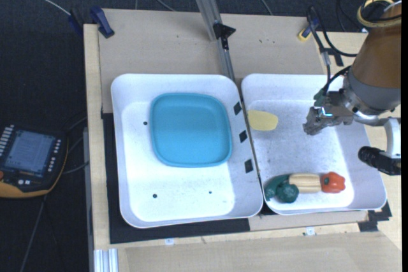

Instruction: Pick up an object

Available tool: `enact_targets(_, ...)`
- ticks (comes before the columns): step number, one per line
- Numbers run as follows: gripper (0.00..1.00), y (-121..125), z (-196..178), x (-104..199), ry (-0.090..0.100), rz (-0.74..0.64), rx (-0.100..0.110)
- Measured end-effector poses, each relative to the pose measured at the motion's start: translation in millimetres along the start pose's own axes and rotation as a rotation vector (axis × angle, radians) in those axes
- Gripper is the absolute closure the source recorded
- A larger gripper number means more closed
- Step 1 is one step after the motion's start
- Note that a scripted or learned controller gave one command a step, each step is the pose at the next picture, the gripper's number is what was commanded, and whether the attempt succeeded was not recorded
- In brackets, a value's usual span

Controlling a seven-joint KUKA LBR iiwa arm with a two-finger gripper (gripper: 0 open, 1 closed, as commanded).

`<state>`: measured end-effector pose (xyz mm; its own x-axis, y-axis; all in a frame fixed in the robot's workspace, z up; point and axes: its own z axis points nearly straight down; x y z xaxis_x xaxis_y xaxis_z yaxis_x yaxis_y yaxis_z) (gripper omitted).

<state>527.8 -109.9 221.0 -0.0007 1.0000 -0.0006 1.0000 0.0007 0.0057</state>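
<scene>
Objects lie in the right bin [280, 87]: a pale yellow piece [262, 120] near its far-left corner, and along its near wall a green vegetable [282, 190], a tan stick [305, 183] and a red tomato [332, 182] in a touching row. My claw [313, 126] hangs above this bin's right side with nothing between its fingers; I cannot tell their spread. Left of this bin, the other bin [127, 137] holds a blue plate [190, 129].

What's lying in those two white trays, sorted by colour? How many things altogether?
Blue: 1, the plate in the left tray
Yellow: 1, pale flat piece
Green: 1, green item
Tan: 1, tan stick
Red: 1, red item
Total: 5
</scene>
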Motion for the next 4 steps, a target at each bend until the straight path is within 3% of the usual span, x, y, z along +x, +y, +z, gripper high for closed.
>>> enact_targets(3,1.0,-1.1,-0.1,155.3,0.002,-0.004,0.006)
enact_targets(4,1.0,12.7,-18.4,203.3,0.002,-0.004,0.004)
